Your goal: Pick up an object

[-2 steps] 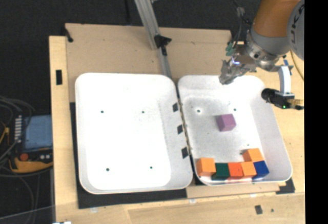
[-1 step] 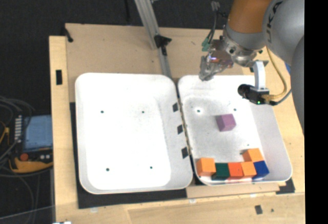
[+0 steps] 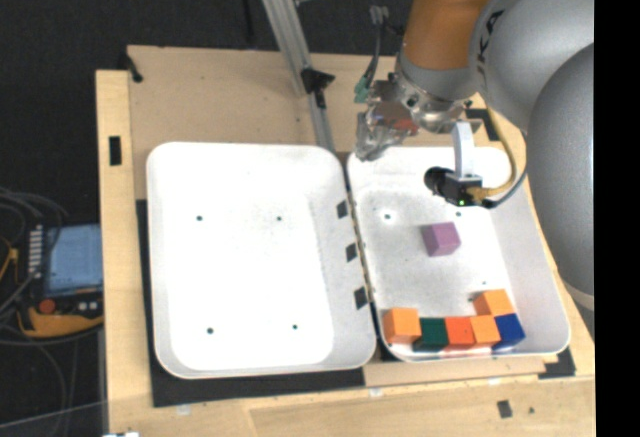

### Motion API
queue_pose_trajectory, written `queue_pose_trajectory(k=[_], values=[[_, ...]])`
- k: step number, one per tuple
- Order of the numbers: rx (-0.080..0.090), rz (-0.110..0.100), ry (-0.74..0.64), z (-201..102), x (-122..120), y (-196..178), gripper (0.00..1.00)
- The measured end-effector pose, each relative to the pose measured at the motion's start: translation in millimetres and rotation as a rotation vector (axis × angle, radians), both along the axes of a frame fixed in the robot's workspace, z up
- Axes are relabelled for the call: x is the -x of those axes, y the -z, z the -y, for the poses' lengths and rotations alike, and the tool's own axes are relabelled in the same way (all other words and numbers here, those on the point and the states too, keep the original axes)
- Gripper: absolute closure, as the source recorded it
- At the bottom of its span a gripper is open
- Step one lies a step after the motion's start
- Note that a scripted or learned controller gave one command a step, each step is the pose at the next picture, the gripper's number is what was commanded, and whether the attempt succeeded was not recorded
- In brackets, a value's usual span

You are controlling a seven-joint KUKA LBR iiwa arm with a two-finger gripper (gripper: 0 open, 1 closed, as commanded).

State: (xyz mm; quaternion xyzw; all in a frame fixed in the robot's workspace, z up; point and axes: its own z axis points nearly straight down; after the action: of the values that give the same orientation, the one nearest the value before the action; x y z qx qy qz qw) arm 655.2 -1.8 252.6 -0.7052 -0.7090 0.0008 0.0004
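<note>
Bench (image 3: 120,225): wooden top carrying two shallow white bins side by side.

Left bin (image 3: 250,255): white floor with a few small dark dots. It adjoins the right bin along a shared seam fitted with small dark clips.

Right bin (image 3: 520,255): used here as the reference landmark. It holds all the blocks.

Orange block (image 3: 402,323): at the near-left corner of the right bin, first in a row along its near wall.

Green block (image 3: 432,333): in that row, touching the orange block's right side.

Purple block (image 3: 440,239): alone near the middle of the right bin, well apart from the near-wall row.

Red-orange block (image 3: 460,330): next in the row, right of the green block.

Second orange block (image 3: 487,328): next again, with a further orange block (image 3: 493,303) just behind it.

Blue block (image 3: 509,327): closes the row toward the right bin's near-right corner.

Gripper (image 3: 368,147): positioned over the far-left corner of the right bin, at the seam between the bins, well apart from every block. How far the jaws stand apart cannot be determined; no block is seen in its hold.

Arm (image 3: 470,5): grey with an orange band, above the right bin's far edge.
</note>
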Motion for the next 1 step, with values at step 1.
queue_pose_trajectory(k=[1], values=[[0.0, 0.004, -0.001, -46.3, 1.1, -2.7, 1.0]])
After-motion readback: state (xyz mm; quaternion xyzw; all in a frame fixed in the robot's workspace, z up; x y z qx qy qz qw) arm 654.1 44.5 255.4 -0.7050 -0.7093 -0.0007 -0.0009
